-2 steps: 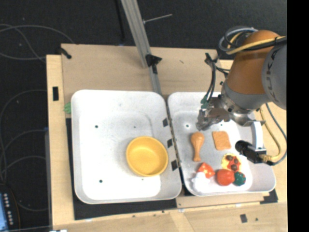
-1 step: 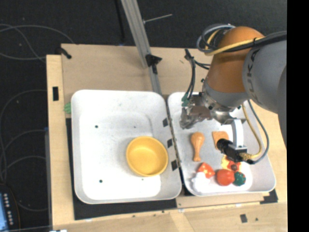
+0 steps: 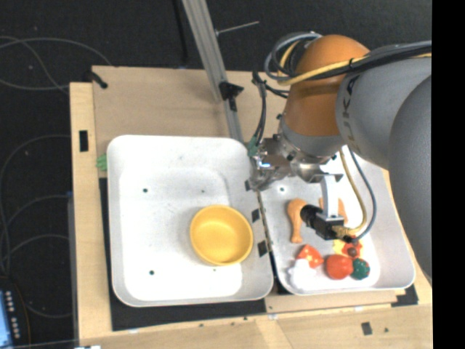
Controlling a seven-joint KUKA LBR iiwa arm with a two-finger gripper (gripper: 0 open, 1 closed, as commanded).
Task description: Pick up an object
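Arm [image 3: 327,100]: I see it reaching in from the right, its wrist over the upper part of the right bin [image 3: 349,288].
Gripper [image 3: 267,167]: at that bin's upper left corner, close to the rim it shares with the left bin [image 3: 145,217] — whether it is parted or closed I cannot tell from here.
Drumstick [image 3: 296,220]: orange-tan, lying in the right bin, near the gripper but lower down and apart from it.
Red round piece [image 3: 336,266]: by the bin's lower edge, beside an orange piece [image 3: 309,255] and a green piece [image 3: 360,269] — well apart from the gripper.
Yellow bowl [image 3: 221,234]: upright in the left bin, toward its lower right.
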